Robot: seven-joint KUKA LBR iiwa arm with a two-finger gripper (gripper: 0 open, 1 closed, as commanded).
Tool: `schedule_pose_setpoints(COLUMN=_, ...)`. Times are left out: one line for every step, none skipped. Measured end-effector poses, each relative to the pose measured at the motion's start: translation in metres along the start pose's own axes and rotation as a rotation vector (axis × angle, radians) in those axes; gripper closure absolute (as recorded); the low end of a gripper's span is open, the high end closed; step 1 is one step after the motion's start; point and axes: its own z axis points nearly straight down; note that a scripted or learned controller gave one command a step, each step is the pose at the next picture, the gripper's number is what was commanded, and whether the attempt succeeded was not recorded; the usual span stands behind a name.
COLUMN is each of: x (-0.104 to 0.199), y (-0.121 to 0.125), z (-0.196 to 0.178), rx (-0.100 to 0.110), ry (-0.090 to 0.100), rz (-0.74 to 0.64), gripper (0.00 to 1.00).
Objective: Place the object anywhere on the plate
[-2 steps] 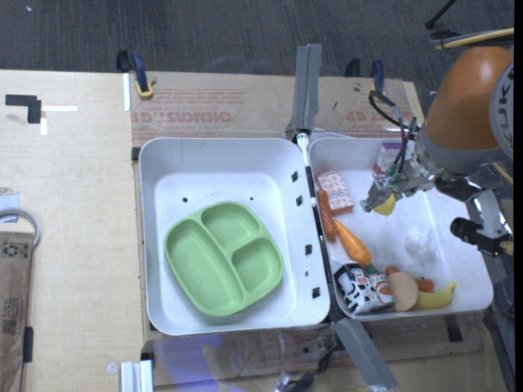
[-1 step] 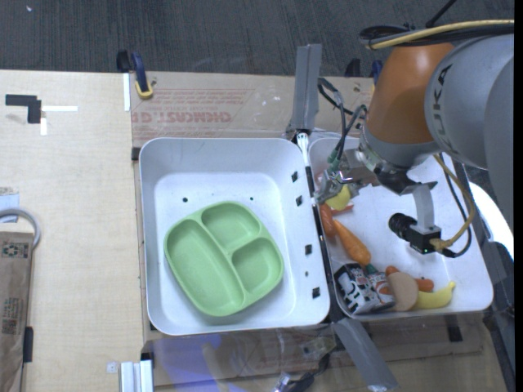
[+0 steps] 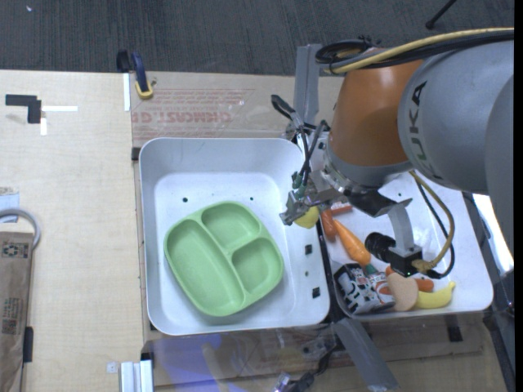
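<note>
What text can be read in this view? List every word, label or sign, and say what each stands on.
"KUKA": partly visible on the grey arm, running vertically.
Red mirrored lettering on the tape strip above the left bin: too blurred to read.
Recycling sign on the brown paper bag; its small print is unreadable.

The arm (image 3: 458,113) is a thick, rounded KUKA iiwa limb in smooth grey, with part of the maker's name in dark letters (only "UKA" is readable) along its casing. A glossy orange band (image 3: 372,121) wraps the segment above the wrist. A yellow-and-black cable (image 3: 425,43) runs along its top, and thinner dark wires loop below the wrist. The gripper (image 3: 301,207) is a small assembly of dark metal and grey parts.
</note>
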Motion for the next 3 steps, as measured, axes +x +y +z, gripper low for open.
schedule_pose_setpoints(x=0.091, y=0.015, z=0.021, rx=0.001, ry=-0.001, rz=-0.23, gripper=1.0)
schedule_pose_setpoints(x=0.114, y=-0.007, z=-0.019, rx=-0.003, ry=-0.002, rz=-0.536, gripper=1.0)
schedule_pose_setpoints(x=0.114, y=-0.007, z=-0.019, rx=-0.003, ry=-0.002, rz=-0.537, gripper=0.0)
